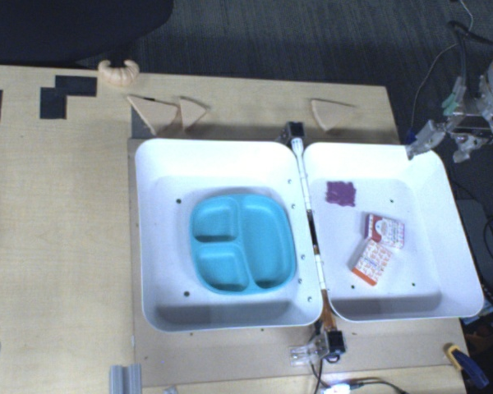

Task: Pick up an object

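Tray (pixel 242 243) left bin — boxes (pixel 378 248) right.

The pale wooden table (pixel 57 245) carries two shallow white bins side by side, the left bin (pixel 156 220) and the right bin (pixel 444 220), their inner rims touching. Three small wooden wedges (pixel 168 112) sit behind them. Black patches (pixel 62 95) mark the table's far left. Cables (pixel 345 380) trail along its near edge.

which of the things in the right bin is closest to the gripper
The small purple piece, lying near the right bin's back wall. The red and white packets sit farther forward, away from the gripper at the back right corner.
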Controlling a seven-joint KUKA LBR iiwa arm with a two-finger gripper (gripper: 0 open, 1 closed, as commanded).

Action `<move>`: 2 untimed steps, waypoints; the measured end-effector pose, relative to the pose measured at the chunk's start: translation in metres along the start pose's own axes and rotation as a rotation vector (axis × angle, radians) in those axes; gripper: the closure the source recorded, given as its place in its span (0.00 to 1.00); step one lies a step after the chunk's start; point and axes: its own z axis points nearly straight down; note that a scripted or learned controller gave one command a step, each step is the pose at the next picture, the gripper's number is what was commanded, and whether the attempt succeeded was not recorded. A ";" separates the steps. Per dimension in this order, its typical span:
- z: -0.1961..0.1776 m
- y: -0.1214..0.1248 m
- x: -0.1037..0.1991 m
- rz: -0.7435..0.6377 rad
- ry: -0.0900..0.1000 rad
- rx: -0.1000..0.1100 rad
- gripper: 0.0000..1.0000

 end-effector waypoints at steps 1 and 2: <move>0.118 0.021 -0.030 0.002 0.001 0.003 0.00; 0.197 -0.008 -0.015 0.002 0.000 -0.002 0.00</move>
